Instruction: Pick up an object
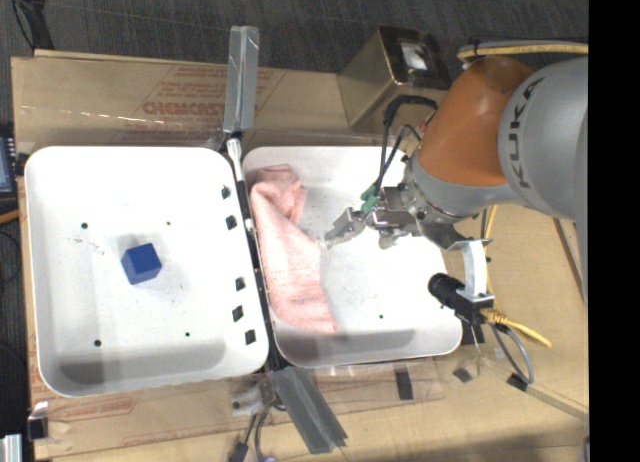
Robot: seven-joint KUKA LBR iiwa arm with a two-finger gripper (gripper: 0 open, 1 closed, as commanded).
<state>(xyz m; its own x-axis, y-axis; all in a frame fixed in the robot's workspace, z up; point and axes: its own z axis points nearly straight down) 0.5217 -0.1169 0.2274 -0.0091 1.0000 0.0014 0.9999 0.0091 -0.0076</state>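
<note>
A pink cloth (290, 255) lies crumpled along the left side of the right bin (400, 335), running from its far wall to near its front wall. A blue cube (141, 262) sits on the floor of the left bin (60, 200), left of centre. My gripper (340, 229) is over the middle of the right bin, pointing left, its tip just beside the cloth's right edge. I see nothing held in it. The grey arm with its orange band (465, 135) reaches in from the right and covers the bin's far right corner.
A metal divider post (240, 80) rises between the two bins at the back. A tan box (385, 75) stands behind the right bin. Cables and a black fitting (455, 295) hang at the right bin's right rim. Cardboard lies under both bins.
</note>
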